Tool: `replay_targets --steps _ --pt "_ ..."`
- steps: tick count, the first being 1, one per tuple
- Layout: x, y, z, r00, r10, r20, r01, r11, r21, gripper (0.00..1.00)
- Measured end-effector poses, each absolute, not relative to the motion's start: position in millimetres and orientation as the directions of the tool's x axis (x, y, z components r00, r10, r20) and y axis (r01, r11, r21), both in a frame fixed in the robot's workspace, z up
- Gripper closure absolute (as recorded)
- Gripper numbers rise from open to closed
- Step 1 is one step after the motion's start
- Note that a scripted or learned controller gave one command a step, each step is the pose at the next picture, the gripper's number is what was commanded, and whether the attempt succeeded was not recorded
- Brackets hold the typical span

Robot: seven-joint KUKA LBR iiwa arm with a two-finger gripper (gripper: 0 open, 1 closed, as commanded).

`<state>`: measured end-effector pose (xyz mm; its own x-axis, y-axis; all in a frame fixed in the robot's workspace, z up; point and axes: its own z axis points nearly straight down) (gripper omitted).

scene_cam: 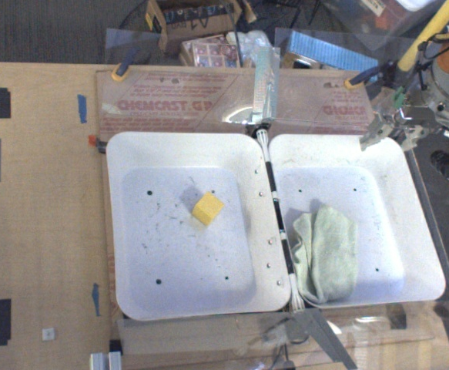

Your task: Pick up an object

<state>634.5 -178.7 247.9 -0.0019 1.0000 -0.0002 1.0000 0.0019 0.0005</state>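
Observation:
A small yellow block (207, 208) lies in the left bin (132, 284), a little above its middle. A crumpled pale green cloth (328, 251) rests in the right bin (393, 206), against its left wall and near the front. My gripper (386, 127) hangs at the far right corner of the right bin, just over the rim, well away from both the cloth and the block. Nothing shows in its grasp.
A clear plastic sheet and a metal strip (264, 91) lie behind the bins. Boxes and clutter (201, 21) stand beyond the bench's back edge. A tan board (39, 206) spreads to the left of the bins.

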Motion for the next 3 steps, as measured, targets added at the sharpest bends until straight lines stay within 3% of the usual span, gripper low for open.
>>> replay_targets --steps 1,2,3 --pt "609.1 -209 278 -0.620 0.785 -0.003 0.785 0.620 0.002 0.00" --pt "609.0 -209 278 -0.620 0.785 -0.003 0.785 0.620 0.002 0.00" --pt "541.3 -224 390 -0.708 0.706 -0.007 0.706 0.708 0.003 0.00"
